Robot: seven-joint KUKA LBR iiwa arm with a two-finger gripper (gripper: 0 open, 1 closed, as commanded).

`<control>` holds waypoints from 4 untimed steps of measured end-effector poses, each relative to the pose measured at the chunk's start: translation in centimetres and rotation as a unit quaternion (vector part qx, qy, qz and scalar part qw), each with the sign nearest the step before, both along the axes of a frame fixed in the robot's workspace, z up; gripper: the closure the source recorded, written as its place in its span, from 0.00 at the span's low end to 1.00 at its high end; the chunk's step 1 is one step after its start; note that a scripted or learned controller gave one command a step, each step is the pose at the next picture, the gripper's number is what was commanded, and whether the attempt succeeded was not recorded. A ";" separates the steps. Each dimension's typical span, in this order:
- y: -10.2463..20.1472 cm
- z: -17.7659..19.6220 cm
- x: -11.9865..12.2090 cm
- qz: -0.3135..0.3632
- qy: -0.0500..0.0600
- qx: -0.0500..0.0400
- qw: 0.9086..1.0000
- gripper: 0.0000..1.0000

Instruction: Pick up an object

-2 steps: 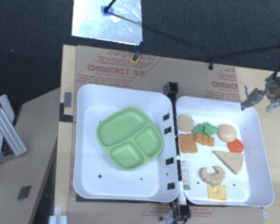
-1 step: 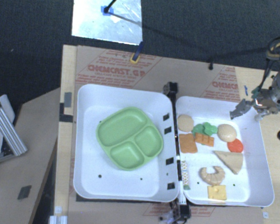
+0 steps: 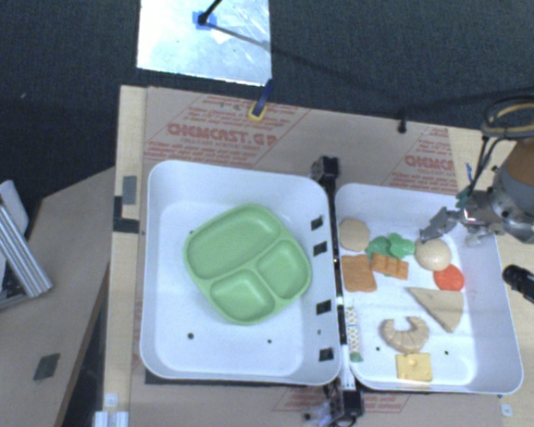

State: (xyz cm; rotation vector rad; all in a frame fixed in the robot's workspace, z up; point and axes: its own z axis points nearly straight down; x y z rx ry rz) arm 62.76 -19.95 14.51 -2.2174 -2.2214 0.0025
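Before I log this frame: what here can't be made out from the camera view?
- Gripper: too small and blurred to tell open from shut, or whether it touches the pale round item.
- Arm: cut off by the right edge.
- Green item: partly hidden behind the orange waffle.
- Cable clutter at the bins' front: too small to identify.

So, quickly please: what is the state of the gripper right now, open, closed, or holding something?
Gripper: cannot be told; it hovers over the right bin, just above the round beige food piece, with nothing visibly in it.

Grey arm (image 3: pixel 529 189) w/ orange band
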 end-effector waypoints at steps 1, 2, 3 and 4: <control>0.6 -5.2 -0.9 0.000 -0.001 0.000 1.000 0.00; 0.5 -5.9 -0.7 0.000 -0.003 -0.001 1.000 0.00; 0.5 -4.8 -0.7 0.000 -0.004 -0.002 1.000 1.00; 0.2 -0.2 -1.0 -0.001 -0.005 -0.001 1.000 1.00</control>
